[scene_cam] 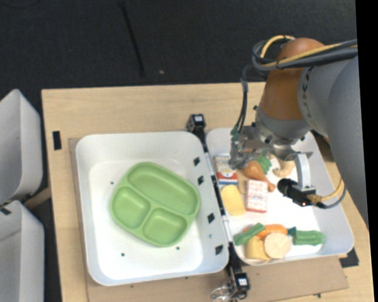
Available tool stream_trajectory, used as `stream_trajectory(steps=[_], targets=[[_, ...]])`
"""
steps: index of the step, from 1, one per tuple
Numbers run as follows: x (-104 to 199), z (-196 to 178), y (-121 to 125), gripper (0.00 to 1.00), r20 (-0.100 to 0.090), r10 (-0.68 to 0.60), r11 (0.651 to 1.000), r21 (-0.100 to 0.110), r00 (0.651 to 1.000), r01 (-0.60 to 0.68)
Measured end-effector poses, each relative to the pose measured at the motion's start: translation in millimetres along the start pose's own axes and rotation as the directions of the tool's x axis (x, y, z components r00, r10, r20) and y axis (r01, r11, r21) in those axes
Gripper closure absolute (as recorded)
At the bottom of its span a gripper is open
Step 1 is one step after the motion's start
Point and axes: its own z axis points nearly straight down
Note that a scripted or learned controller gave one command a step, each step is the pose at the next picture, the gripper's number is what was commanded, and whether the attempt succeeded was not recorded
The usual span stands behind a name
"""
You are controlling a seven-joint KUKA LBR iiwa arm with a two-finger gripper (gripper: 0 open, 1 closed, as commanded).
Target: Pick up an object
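Tool hangs low over the orange carrot piece in the right bin; its spread is indiscernible.

Dark carpeted floor, wooden bench, white chairs

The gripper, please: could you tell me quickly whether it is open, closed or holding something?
Gripper: low over the right bin, among the toy food; state cannot be told.

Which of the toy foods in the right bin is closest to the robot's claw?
The orange carrot-like piece, lying right under the gripper. The yellow block, the red-and-white packet and the pile at the front edge sit farther off.
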Motion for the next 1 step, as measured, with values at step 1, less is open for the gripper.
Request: stream_trajectory(steps=[1], targets=[[30.1,-95.3,-31.3,1.0,-0.002,0.004,1.0,0.006,1.0,-0.004]])
